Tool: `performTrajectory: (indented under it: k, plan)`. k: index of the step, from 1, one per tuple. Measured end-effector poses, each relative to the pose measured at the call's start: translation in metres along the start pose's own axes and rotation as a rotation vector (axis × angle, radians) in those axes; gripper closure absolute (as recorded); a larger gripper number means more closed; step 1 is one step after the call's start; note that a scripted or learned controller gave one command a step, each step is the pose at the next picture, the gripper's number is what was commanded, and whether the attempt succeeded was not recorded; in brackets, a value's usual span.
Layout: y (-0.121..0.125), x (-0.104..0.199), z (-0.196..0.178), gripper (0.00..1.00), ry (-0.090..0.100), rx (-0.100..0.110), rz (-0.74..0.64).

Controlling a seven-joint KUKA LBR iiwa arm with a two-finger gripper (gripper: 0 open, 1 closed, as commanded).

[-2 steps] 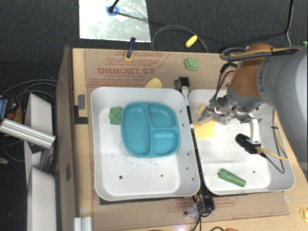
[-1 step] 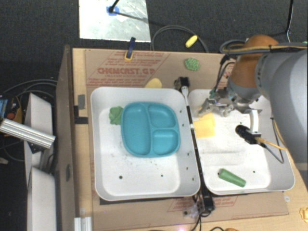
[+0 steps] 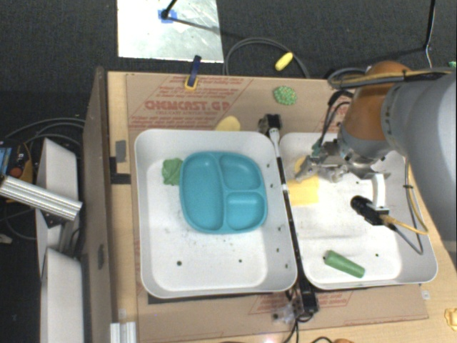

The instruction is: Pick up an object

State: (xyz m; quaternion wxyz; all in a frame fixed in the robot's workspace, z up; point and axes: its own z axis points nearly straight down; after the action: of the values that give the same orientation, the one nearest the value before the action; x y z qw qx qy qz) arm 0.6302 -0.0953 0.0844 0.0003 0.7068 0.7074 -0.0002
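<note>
Two white bins [image 3: 214, 281], one blue tray [image 3: 223, 192], one green cylinder [image 3: 344, 264]

Blue divided tray [image 3: 222, 192] and green scrap [image 3: 172, 171] left of jaws; foil sheet [image 3: 169, 20] far beyond.

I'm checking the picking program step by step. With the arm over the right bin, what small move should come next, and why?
Probably a short descent onto the yellow block. The end effector sits just above the block's upper edge in the right bin, and nothing shows between its fingers. The green cylinder lies farther off, near the bin's front, so the block looks like the closer pick.
</note>
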Motion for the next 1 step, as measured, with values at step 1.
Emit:
performTrajectory:
  k: [1]
  plan:
    - [-0.0021, 0.0085, 0.0002, 0.0, 0.0, 0.0, -0.003]
